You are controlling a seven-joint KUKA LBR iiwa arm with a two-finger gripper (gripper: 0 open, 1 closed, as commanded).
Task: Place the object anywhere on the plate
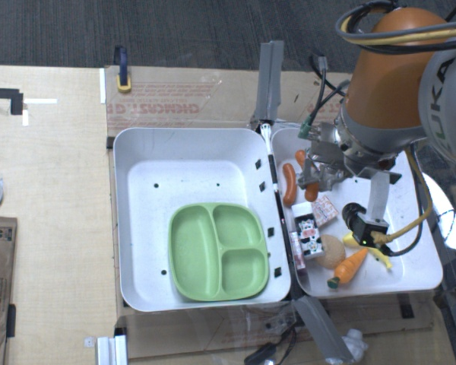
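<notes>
A light green plate (216,251) with three compartments lies in the left bin (137,166), toward its front. My gripper (317,175) hangs low over the back left part of the right bin (418,276). It is right beside an orange-red sausage (289,182) and just above a small orange piece (311,194). In front of it lie a pink-white packet (324,207), a black-and-white box (307,235), a tan potato-like lump (333,250), a carrot (350,267) and a yellow banana (381,254). The arm hides the bin's back right part.
The bins meet at a raised divider (277,204) between the plate and the objects. A grey post (269,82) stands behind the bins. Cables (410,226) loop off the arm over the right bin. A blue-handled clamp (121,68) sits on the bench at the back left.
</notes>
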